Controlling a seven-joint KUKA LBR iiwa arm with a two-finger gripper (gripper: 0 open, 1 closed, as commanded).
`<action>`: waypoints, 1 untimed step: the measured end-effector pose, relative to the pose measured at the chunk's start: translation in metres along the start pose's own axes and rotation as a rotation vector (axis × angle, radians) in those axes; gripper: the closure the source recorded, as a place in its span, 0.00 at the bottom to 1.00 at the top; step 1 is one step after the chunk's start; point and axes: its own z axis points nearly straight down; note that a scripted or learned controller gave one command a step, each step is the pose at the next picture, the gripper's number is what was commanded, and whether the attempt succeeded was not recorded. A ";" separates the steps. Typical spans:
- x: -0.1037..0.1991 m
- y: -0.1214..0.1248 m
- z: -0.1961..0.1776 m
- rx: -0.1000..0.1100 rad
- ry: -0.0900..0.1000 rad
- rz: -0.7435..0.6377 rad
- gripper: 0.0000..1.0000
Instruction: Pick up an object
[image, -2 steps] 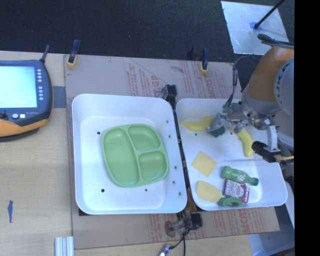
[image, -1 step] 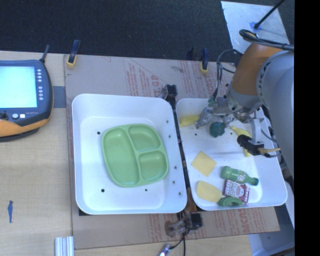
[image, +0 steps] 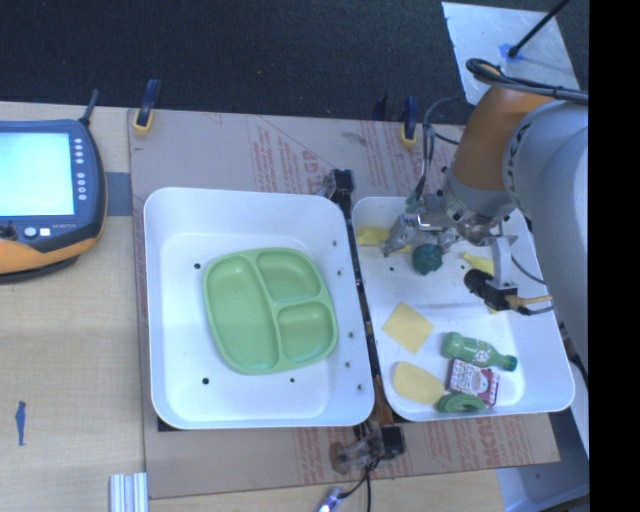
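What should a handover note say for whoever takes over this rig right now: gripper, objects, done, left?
Gripper: low at the back of the right bin, just above a teal ball; finger state unclear, no hold confirmed.
Right bin: two yellow slices, green bottle, small maroon carton, yellow piece at the back.
Left bin: green divided plate.
Done: nothing visibly lifted.
Left: grasp and lift one object.

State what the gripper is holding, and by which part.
Cannot be told. The gripper sits right above a dark green object in the right bin, but no hold is visible.
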 end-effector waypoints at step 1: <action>0.000 0.000 -0.010 0.002 0.000 -0.003 1.00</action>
